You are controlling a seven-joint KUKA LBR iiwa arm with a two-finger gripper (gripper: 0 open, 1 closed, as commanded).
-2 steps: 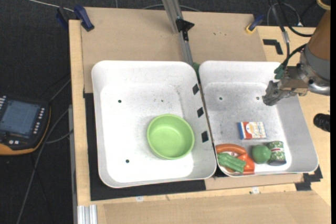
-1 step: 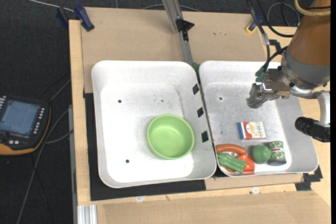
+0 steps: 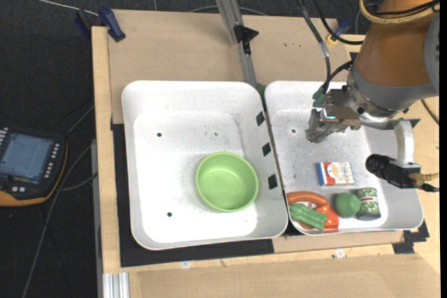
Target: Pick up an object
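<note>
Small box [image 3: 335, 172] flat in right bin [image 3: 293, 108], long axis left-right; fingers [image 3: 316, 130] above it, spread perhaps indiscernible.

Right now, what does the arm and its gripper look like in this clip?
The arm is bulky and rounded, with a wide orange band above a grey wrist section. A yellow ring sits at its top edge. Black cables loop down towards the gripper, a small, boxy dark grey metal unit.
</note>
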